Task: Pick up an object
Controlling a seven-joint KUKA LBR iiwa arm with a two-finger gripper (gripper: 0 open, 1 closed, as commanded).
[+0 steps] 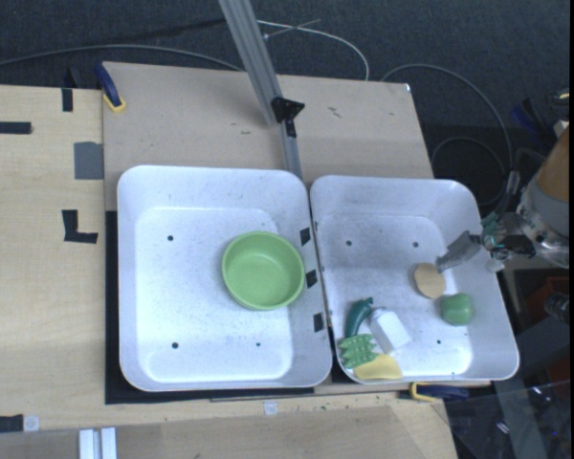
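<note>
— Two white bins side by side; what's in the left bin (153,256)?
— A green bowl (262,271), upright, right of its middle.
— And the right bin (383,199)?
— Near its left corner: a green toy (357,338), a white block (390,331), a yellow piece (379,369). Further right, a tan disc (429,281) just beside a green ball (456,308).
— The gripper (456,252)?
— Above the disc, holding nothing; fingers open or closed, I cannot tell.

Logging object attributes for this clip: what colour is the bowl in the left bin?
Light green, plain, seen clearly in the camera view: the bowl sits in the left bin.
</note>
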